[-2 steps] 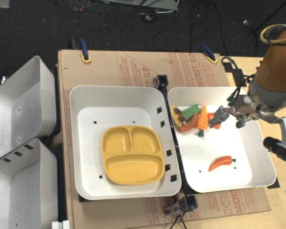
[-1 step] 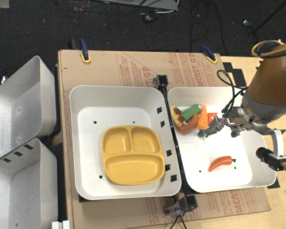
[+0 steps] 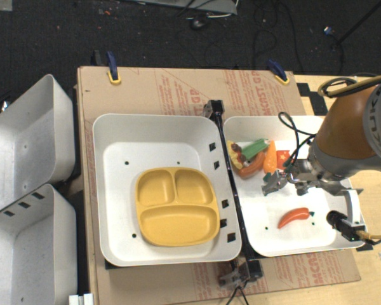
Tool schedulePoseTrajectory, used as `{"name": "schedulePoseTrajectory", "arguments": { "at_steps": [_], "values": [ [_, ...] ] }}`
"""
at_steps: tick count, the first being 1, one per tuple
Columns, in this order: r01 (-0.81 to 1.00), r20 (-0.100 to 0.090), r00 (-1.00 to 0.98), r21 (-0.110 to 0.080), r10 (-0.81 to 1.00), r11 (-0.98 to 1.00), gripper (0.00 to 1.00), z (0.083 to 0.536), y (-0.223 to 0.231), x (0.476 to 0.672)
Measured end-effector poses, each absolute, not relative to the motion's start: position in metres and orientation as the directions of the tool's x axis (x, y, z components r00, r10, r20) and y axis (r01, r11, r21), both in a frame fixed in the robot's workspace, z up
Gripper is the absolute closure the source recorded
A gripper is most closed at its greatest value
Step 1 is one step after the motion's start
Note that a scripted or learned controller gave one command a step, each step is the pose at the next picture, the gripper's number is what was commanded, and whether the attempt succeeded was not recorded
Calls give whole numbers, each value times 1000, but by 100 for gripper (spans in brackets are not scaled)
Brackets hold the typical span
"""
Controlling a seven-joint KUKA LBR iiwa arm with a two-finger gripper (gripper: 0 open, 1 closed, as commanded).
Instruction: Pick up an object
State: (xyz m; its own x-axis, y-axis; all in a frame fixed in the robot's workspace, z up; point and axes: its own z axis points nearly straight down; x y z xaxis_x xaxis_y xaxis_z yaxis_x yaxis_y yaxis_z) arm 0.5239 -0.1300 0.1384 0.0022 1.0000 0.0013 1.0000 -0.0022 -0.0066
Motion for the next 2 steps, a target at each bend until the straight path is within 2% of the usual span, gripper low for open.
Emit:
{"name": "schedulePoseTrajectory", "arguments": {
  "at_steps": [1,2],
  "values": [
    [1000,1,1,-5,1000,-1,0,89,-130,523],
    [1000,0,3,-1,1000,-3,100,102,-130,524]
  ]
}}
